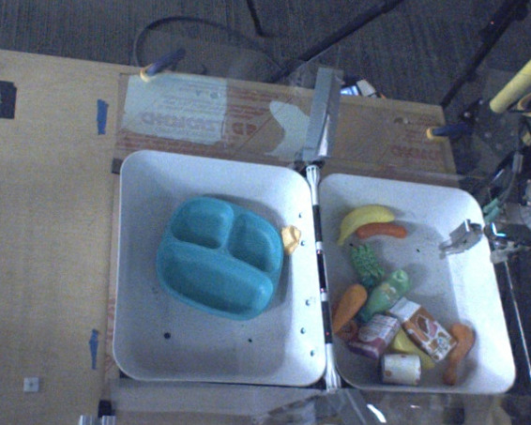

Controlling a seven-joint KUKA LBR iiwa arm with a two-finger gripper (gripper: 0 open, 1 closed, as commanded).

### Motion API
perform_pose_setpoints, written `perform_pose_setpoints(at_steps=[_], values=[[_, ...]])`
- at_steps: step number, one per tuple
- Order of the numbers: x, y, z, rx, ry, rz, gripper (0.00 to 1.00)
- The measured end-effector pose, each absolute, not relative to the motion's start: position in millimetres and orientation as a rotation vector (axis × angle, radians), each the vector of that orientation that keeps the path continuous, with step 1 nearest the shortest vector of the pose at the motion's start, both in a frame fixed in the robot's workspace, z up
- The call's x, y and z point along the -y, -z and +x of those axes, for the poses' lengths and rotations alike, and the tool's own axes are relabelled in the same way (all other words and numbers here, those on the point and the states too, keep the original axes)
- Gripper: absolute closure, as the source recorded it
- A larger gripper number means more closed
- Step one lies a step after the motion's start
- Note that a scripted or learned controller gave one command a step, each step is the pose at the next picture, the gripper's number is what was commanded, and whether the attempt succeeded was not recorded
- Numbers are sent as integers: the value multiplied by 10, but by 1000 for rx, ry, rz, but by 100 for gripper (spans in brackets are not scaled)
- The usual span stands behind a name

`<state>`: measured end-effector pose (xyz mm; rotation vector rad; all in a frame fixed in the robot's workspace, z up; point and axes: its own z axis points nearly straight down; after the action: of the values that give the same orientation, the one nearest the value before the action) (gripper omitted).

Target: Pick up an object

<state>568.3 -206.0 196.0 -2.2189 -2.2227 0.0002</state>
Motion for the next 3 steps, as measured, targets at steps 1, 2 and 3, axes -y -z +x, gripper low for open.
perform_pose_setpoints(at_steps=[1,2,3], values=[[1878,-1242,5389,2484,0,-1921,0],[1397,-867,5034,2252,4,-2196,0],[1405,-980,5054,2253,10,-2203,100]])
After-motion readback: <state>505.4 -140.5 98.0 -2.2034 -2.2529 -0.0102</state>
